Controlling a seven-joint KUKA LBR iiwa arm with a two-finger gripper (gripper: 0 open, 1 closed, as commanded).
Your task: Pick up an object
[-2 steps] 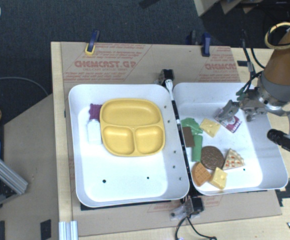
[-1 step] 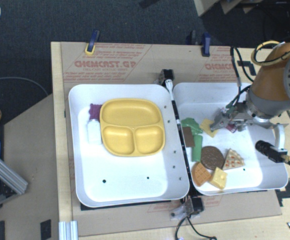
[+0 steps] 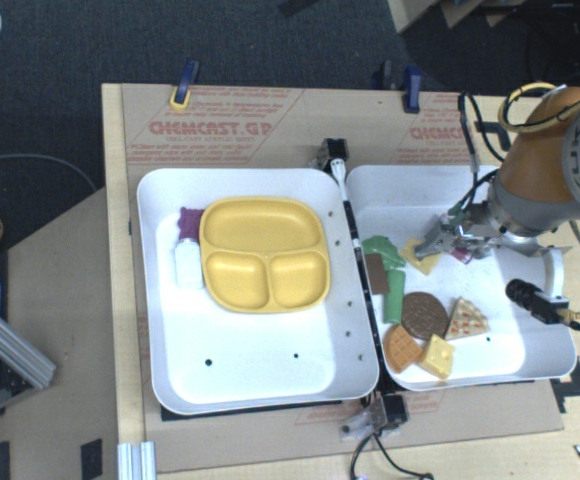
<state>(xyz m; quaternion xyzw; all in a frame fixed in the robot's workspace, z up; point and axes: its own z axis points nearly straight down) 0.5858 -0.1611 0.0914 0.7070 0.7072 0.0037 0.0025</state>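
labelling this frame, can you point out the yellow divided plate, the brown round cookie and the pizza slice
yellow divided plate (image 3: 263, 230), camera view, floor of its large top compartment
brown round cookie (image 3: 425, 314), camera view, middle of its top face
pizza slice (image 3: 467, 320), camera view, middle of the triangle

A robotics lab — clamped cardboard-topped bench (image 3: 270, 108), loose cables (image 3: 30, 163), dark carpet (image 3: 70, 48).

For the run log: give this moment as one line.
arm: over right bin | gripper: low beside yellow piece | grasp: cannot tell | left bin: yellow divided plate
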